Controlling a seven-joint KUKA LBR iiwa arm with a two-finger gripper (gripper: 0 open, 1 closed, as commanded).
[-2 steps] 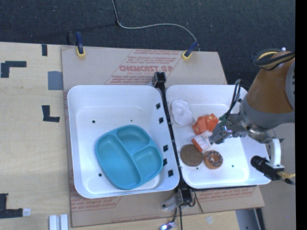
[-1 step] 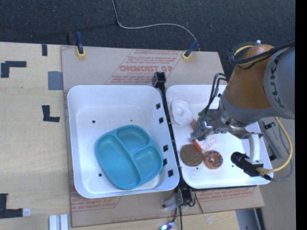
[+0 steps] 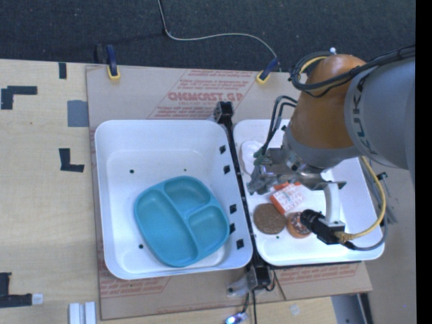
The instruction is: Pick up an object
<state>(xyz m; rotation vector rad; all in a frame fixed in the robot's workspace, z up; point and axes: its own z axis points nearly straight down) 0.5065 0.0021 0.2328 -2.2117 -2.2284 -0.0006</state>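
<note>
Orange-and-white packet [image 3: 289, 198] in right bin [image 3: 358, 247], brown disc [image 3: 269, 219] just beside it, end effector [image 3: 260, 179] low over that bin's left side, finger state cannot tell, blue divided plate [image 3: 181, 219] in left bin [image 3: 115, 140].

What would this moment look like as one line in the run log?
arm: over right bin | gripper: low by left wall, grasp unclear | nearby: orange packet, brown disc | left bin: blue divided tray
</note>
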